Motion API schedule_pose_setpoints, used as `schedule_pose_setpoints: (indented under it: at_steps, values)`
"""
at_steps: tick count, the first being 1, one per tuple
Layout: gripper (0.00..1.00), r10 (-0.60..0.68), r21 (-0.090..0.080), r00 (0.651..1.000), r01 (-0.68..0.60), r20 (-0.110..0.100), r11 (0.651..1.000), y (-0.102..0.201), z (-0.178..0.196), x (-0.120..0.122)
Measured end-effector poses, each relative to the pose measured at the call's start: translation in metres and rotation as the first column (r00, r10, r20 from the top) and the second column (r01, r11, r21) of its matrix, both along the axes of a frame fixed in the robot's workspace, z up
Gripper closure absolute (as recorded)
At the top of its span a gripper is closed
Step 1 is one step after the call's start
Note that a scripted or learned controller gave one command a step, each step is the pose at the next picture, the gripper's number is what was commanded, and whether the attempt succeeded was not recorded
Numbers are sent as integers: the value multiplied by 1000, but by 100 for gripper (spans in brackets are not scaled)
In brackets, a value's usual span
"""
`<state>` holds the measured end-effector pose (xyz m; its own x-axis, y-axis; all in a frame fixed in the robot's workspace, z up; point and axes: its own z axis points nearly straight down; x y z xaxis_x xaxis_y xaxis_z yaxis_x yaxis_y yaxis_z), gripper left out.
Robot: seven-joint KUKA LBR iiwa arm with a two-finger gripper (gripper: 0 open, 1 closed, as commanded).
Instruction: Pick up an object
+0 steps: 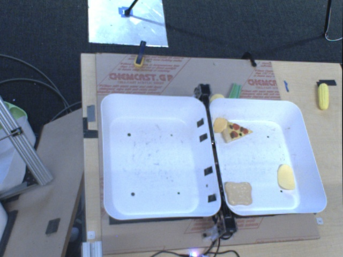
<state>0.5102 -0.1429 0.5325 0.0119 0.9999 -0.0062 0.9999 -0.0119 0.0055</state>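
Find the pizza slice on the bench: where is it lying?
The pizza slice lies in the right bin, near its far left corner, beside a round yellow piece.

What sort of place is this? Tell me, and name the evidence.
Probably a robotics lab's picking bench: two shallow white plastic bins side by side on cardboard sheet, toy pizza slice, metal floor plate.

Place: robot test lab | Evidence: two shallow white plastic bins (155, 159) sat clamped together on a printed cardboard sheet (161, 74) | silver aluminium strut (24, 146) left of bins | black cables (32, 74) on dark carpet beyond
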Motion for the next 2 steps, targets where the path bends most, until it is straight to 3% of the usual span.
schedule_pose_setpoints:
  at_steps: [1, 2]
  values:
    - [100, 10, 1, 1000, -10, 1, 1000, -67, 2, 65]
    - [100, 31, 10, 1000, -31, -3, 999, 70, -20, 104]
